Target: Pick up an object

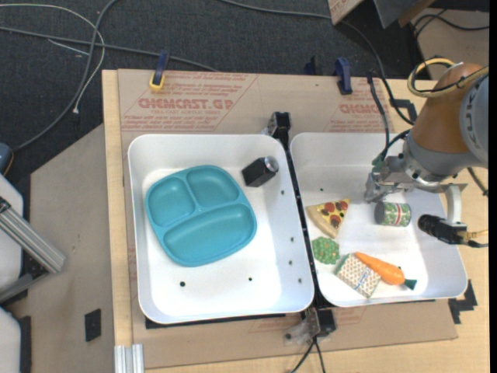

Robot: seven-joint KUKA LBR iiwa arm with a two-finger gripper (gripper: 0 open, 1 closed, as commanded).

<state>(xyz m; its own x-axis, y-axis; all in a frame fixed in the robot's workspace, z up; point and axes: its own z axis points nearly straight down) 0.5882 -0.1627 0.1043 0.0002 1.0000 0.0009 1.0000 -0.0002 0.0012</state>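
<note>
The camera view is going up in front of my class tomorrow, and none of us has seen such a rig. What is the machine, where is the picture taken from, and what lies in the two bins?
One fixed camera looks down at a slant. The grey and orange machine is a robot arm reaching in from the right; its gripper hangs over the right bin, beside a small can. That bin also has a pizza slice toy, a green toy, a carrot and a patterned block. The left bin holds a blue divided plate and a small black object. Nothing visibly sits in the gripper.
</note>
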